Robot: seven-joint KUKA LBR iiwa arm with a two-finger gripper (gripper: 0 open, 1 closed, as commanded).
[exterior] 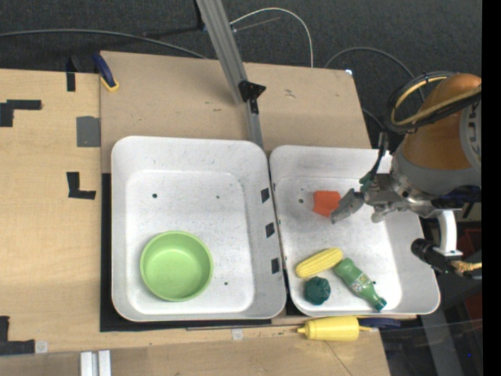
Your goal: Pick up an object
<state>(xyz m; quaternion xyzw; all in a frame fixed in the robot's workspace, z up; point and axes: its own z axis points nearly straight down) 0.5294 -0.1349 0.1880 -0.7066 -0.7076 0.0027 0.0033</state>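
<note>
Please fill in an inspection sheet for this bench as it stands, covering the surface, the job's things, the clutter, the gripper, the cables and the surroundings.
Surface: wooden bench bearing left bin and right bin side by side.
Job's things: in the right bin, orange block, yellow corn, dark green ball and green bottle lying flat.
Clutter: green bowl in the left bin; yellow bottle lying on the bench in front of the right bin.
Gripper: gripper low beside the orange block, to its right; grip not readable.
Cables: thin cables looping behind the bench.
Surroundings: grey pole slanting over the back edge; black tape marks on the wood.
</note>
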